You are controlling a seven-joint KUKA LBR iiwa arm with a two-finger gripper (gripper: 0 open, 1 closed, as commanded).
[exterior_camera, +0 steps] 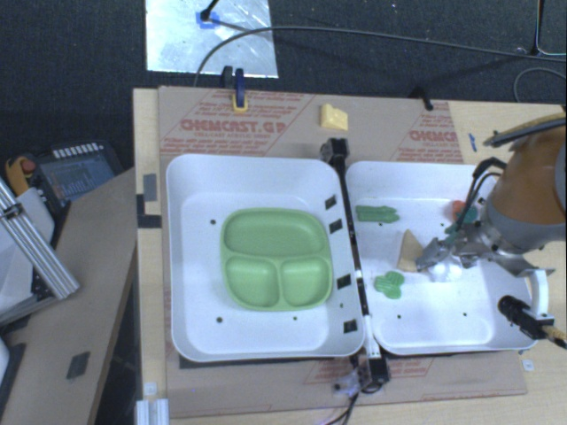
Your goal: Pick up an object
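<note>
The arm reaches in from the right over the right bin (pixel 443 330). My gripper (pixel 437 259) hangs low near the middle of that bin, just right of a tan wedge-shaped piece (pixel 408 249). A small green broccoli-like toy (pixel 389 282) lies below and left of the gripper. A flat green toy (pixel 376 212) rests near the bin's upper left. A small red-orange object (pixel 457 208) peeks out beside the arm's wrist. Something pale sits at the fingertips, too blurred to identify.
The left bin (pixel 190 308) holds a green three-compartment plate (pixel 273 258). A yellow block (pixel 334 117) lies on the cardboard behind the bins. A black divider clip strip (pixel 347 237) runs between the bins. Cables trail across the dark floor behind.
</note>
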